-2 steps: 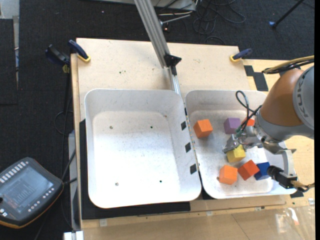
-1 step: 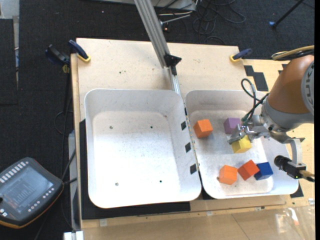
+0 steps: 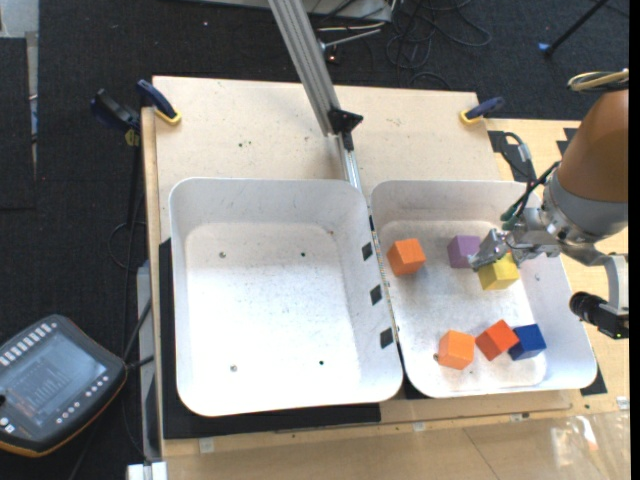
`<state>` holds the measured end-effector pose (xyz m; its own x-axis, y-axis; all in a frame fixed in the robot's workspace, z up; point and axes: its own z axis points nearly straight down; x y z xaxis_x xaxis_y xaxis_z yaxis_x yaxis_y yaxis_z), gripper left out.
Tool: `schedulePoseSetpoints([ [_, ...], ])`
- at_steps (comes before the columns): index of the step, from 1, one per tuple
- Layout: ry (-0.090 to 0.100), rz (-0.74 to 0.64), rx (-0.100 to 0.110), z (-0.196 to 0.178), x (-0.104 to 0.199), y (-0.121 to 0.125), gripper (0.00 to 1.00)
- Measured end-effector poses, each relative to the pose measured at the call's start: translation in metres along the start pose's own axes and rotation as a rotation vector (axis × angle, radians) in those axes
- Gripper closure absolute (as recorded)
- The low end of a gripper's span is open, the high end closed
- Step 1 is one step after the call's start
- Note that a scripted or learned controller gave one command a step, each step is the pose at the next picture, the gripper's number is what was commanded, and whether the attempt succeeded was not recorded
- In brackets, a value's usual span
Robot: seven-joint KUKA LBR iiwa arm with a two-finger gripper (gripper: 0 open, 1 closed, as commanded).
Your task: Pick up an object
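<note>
White bins (image 3: pixel 270 298); orange cubes (image 3: pixel 406 256), purple cube (image 3: pixel 461 250), yellow cube (image 3: pixel 499 273).

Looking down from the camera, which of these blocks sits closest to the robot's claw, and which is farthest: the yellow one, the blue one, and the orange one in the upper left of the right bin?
Measured from the gripper:
1. Yellow block, right beside it, just below.
2. Blue block, toward the near edge of the right bin.
3. Orange block, to the camera's left, near the divider between the bins.
</note>
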<state>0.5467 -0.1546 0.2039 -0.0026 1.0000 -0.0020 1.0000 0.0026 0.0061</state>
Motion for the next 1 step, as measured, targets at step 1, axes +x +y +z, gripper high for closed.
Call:
schedulePoseSetpoints([
  [1, 0.003, -0.005, 0.003, -0.0119, 0.0438, 0.0186, 1.0],
])
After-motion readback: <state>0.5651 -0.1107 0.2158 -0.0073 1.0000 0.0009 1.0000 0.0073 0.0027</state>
